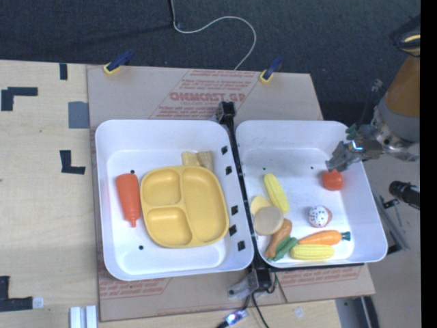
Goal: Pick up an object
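Note:
My gripper [339, 161] hangs over the far right part of the right bin [300, 139], reaching in from the right. A small red tomato [332, 180] lies on the bin floor directly below and in front of its tip, very close to it or touching. Nothing shows between the fingers. The same bin holds a yellow corn cob [276, 191], a tan round piece [268, 220] beside a yellow slice [257, 203], a white speckled ball [318, 216], an orange carrot [320, 238], a second corn cob [311, 252] and a brown-orange piece [279, 236].
The left bin [109, 142] bears a yellow divided plate [183, 206], an orange carrot-like toy [128, 198] on its left and bread pieces [198, 159] behind it. A black divider clip [226, 110] sits between the bins. Cardboard [198, 91] lies under both.

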Robot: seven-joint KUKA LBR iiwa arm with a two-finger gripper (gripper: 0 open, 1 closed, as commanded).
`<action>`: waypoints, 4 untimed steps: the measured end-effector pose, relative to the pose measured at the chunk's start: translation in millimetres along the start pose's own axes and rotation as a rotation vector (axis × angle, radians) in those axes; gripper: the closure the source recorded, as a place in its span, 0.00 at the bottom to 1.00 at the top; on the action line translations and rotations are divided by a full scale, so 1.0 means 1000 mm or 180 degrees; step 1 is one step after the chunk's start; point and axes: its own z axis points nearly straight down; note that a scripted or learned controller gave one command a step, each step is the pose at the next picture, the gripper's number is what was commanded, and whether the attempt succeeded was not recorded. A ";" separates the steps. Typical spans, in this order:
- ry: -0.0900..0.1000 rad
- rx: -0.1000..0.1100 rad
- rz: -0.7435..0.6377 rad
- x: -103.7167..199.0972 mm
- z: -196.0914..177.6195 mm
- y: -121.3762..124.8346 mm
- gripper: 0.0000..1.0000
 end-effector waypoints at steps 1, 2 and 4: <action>0.0005 -0.0001 -0.0018 0.048 -0.008 0.035 1.00; 0.0005 0.0004 -0.0019 0.103 -0.005 0.060 1.00; -0.0004 0.0004 -0.0003 0.141 0.004 0.107 1.00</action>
